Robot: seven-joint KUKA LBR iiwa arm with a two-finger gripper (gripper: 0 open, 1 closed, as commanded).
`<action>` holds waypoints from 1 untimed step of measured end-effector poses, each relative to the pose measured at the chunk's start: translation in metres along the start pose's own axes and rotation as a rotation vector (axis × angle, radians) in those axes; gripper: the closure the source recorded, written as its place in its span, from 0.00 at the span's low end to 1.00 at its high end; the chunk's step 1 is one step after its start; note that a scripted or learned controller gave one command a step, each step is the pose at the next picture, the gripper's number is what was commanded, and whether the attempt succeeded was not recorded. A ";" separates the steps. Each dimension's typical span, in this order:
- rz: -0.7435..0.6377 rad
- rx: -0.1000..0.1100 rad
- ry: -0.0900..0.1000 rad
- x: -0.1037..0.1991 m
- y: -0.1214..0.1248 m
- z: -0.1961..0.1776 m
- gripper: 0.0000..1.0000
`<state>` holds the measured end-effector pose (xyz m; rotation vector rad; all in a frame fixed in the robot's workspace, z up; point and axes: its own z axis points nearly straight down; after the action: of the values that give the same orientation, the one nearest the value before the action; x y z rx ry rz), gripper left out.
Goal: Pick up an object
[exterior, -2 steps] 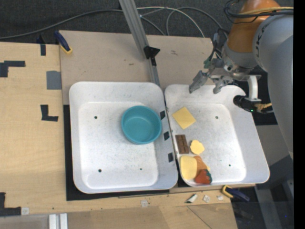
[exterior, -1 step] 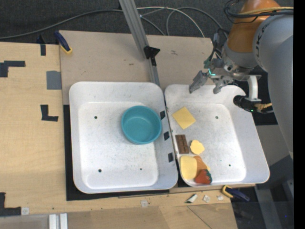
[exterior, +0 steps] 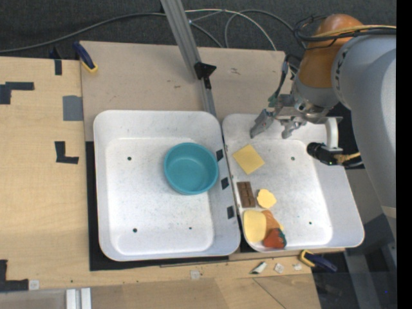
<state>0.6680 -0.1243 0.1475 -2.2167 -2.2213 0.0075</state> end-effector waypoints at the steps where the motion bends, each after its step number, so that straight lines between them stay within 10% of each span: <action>1: -0.001 0.001 0.000 0.001 -0.001 0.055 0.00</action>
<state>0.6662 -0.1232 0.0928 -2.2154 -2.2211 0.0086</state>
